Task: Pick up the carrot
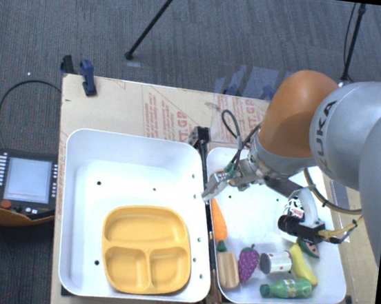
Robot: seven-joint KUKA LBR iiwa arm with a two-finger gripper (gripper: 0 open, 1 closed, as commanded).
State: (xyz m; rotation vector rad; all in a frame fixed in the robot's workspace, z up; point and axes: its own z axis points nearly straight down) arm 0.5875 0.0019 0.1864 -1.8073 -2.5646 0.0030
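From the slanted overhead camera, the grey arm (pixel 350 130) with its orange band enters from the right of the frame and bends down over the upper part of the right bin (pixel 266 213). Its gripper (pixel 219 184) sits near the centre of the frame, close to that bin's left wall, with its slim fingers (pixel 212 187) pointing down and left; whether they are spread or pressed together cannot be told from here, and nothing shows between them. The carrot (pixel 218 220) lies just below the gripper, along the right bin's left wall, orange body slanting down to a green tip, seemingly clear of the fingertips. Lower in the same bin lie a tan bread-like piece (pixel 228 269), a purple grape bunch (pixel 248 262), a small can (pixel 275 261), a yellow banana (pixel 302 263) and a green bottle (pixel 286 288) on its side. The left bin (pixel 134 158) fills the lower middle of the frame and holds a yellow divided plate (pixel 146 248). At the left edge of the frame a control pendant (pixel 25 184) rests on the floor.
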